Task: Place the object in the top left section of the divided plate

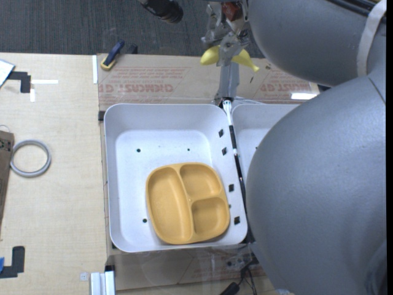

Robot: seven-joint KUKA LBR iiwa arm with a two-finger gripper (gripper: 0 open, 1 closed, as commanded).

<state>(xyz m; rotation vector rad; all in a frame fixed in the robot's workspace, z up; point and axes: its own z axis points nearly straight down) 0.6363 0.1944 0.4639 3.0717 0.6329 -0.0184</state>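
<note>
Camera view: hand (228,49) at twelve o'clock, above the far edge of the bins, pinching a yellow object (210,56) with yellow showing either side of the fingers. Yellow divided plate (187,203) lying in the left bin (123,165), toward five o'clock. Tape roll (27,158) on the worktop (49,226) at nine o'clock.

Tool (228,49) gripping yellow object (210,56), high above divided plate (186,203) in left bin (123,165)
</note>
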